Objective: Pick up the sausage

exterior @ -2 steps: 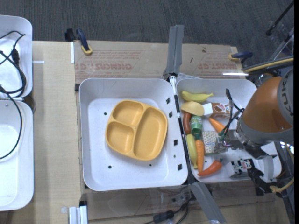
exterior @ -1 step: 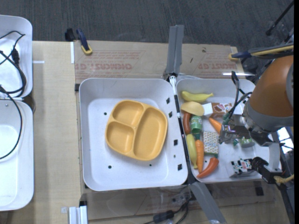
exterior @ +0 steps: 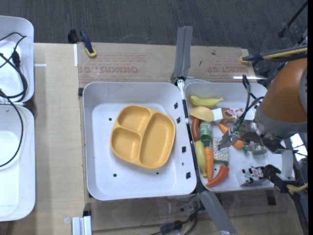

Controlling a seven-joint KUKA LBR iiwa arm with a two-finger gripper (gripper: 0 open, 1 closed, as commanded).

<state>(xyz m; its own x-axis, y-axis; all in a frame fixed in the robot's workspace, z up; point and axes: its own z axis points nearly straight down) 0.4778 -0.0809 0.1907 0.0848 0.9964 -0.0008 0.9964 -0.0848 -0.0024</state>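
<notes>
Against the right bin's left wall lies the slim reddish-orange sausage (exterior: 195, 127); tool (exterior: 228, 140) state unclear.

**Count of things on the bench**

Two shallow white bins: the left one (exterior: 93, 146) and the right one (exterior: 254, 88). One yellow three-compartment plastic plate (exterior: 143, 136) in the left bin. In the right bin: one yellow toy banana (exterior: 206, 101), one orange toy carrot (exterior: 209, 161), one red-orange toy sausage (exterior: 218, 176), one green bottle (exterior: 205, 131), one black-and-white toy cow (exterior: 252, 175).
</notes>
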